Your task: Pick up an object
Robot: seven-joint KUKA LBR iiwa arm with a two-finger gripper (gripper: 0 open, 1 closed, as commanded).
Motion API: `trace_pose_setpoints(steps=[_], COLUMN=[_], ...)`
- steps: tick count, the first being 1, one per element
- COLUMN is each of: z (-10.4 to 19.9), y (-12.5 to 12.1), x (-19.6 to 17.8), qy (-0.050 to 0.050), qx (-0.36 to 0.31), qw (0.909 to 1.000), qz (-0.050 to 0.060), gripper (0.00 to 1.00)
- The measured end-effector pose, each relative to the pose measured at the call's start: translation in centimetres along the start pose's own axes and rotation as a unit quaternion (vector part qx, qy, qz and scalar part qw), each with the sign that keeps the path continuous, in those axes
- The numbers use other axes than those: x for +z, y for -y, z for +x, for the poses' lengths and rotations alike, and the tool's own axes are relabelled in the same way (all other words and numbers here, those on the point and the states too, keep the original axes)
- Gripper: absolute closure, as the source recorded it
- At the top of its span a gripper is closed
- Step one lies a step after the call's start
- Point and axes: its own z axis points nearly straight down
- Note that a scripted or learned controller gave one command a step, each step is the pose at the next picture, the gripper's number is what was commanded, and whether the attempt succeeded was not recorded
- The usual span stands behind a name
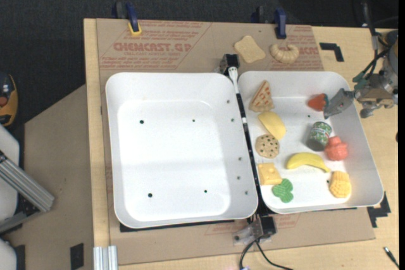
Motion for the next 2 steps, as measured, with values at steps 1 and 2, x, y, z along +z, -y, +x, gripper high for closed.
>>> trace_pose_setpoints(steps=[1, 2], z=[4.7, 7.8], y=[-5.0, -10.8], x=[6.5, 16.7], qy=[-0.002, -0.002], qx=[-0.003, -0.003], qw=[1.0, 1.0], qz=[0.002, 0.003], gripper=[0.0, 0.0])
